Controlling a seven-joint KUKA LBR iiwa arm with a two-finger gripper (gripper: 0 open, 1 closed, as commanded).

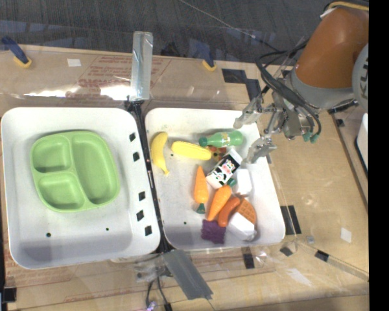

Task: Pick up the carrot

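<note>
An orange carrot (200, 184) with a green stub lies in the middle of the right bin (181, 235), pointing toward the front. A second, similar orange piece (218, 201) lies just right of it, tilted. My gripper (255, 133) hangs over the bin's far right corner, up and to the right of the carrot and well apart from it. Its two fingers stand spread, open, with nothing between them.
Around the carrot lie a banana (158, 150), a yellow corn-like piece (190, 150), a green bottle (222, 138), a black-and-white carton (224, 168), a purple piece (213, 230) and white and orange blocks (243, 216). The left bin (19, 238) holds a green divided plate (74, 170).
</note>
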